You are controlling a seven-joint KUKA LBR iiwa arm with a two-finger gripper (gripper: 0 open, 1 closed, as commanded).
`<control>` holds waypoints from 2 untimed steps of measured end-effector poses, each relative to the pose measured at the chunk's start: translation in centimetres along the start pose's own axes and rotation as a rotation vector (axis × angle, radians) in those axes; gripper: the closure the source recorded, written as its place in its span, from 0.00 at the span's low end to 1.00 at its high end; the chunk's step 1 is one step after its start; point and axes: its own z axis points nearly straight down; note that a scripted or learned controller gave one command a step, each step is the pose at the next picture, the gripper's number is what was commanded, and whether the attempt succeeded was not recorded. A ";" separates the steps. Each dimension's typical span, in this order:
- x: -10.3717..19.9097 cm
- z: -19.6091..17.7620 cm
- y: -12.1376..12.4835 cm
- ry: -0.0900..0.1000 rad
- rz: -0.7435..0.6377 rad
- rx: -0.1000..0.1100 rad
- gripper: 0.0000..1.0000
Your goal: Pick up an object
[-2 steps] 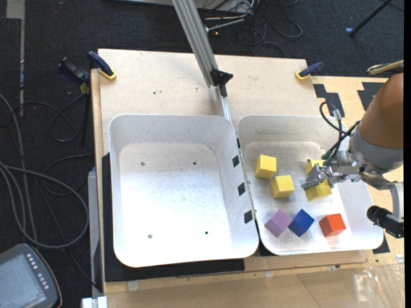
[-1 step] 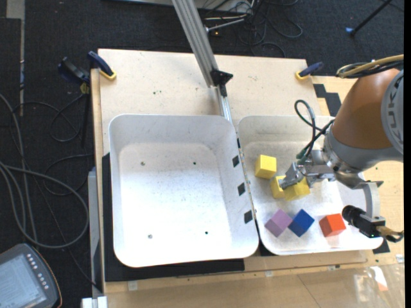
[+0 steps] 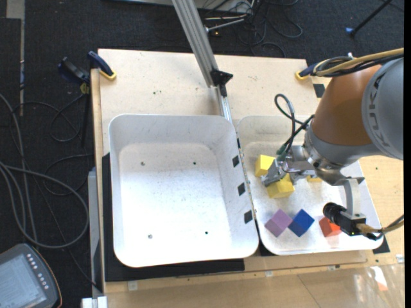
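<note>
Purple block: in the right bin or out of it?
In. The purple block lies flat on the right bin's floor beside the blue block, inside the rim.

Even, bright overhead light falls on the surface [image 3: 173, 82]; the white left bin [image 3: 128, 172] reads almost washed out, with soft, faint shadows inside its walls. The dark floor [image 3: 45, 140] around stays dim. Focus is fairly sharp, slightly grainy; the near right corner shows pale glare.
</note>
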 end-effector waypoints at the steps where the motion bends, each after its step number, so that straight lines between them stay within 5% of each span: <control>1: 4.7 0.1 0.1 0.000 0.000 0.002 1.00; 2: 9.3 0.1 -0.1 0.000 0.000 0.002 1.00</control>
